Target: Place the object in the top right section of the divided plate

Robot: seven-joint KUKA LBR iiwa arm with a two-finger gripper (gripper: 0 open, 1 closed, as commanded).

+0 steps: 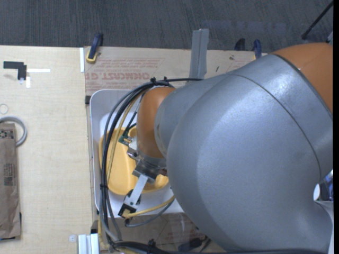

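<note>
The grey arm with its orange band fills the right and middle of the camera view and reaches down over the left white bin (95, 120). Under its wrist lies a yellow divided plate (117, 169), of which only the left part shows. The gripper itself is hidden beneath the wrist, and so is whatever object it may be over or holding. No loose object shows on the visible part of the plate.
A brown cardboard sheet (132, 70) with red print lies behind the bin, held by a blue-and-yellow clamp (94, 47). A brown paper bag (9, 179) rests at the left edge of the wooden bench. Black cables (108, 142) loop over the bin's left side.
</note>
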